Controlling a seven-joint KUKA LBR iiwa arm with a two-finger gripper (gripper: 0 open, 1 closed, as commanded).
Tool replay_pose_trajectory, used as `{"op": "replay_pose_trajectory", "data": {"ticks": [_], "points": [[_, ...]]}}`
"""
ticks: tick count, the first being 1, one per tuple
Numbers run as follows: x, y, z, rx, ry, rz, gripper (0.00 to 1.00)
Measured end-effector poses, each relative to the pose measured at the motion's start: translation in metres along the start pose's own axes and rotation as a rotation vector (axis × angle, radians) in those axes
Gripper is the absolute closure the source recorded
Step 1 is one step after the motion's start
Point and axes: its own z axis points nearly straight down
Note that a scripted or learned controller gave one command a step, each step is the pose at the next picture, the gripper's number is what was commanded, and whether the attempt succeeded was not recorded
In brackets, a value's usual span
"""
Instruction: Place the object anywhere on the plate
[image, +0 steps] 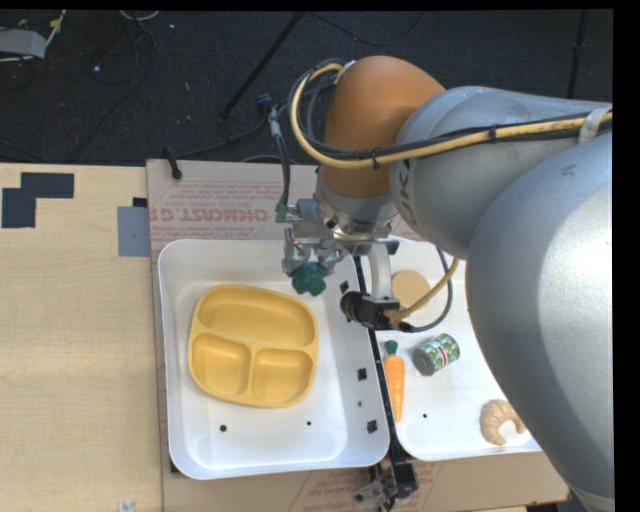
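Observation:
A yellow plate (252, 343) with three compartments lies in the left bin (200, 450). My gripper (305, 270) hangs over the back right part of that bin, just beyond the plate's far right rim. A small dark green object (310, 281) sits between its fingertips, and the gripper is shut on it. The object is held above the bin floor, close to the plate's edge but not over its compartments. The grey arm and its orange band hide the back of the right bin.
The right bin (440, 440) holds an orange carrot (394, 386), a green tin can (437, 353) lying on its side, a pale bread-like piece (500, 422) and a tan round disc (409, 288). A raised divider (372, 400) separates the bins.

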Motion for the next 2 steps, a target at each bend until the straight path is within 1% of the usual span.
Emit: {"op": "replay_pose_trajectory", "data": {"ticks": [1, 2], "points": [[0.0101, -0.0010, -0.0038, 0.002, 0.000, 0.003, 1.00], [0.0100, -0.0011, -0.0037, 0.002, -0.001, 0.002, 0.00]]}}
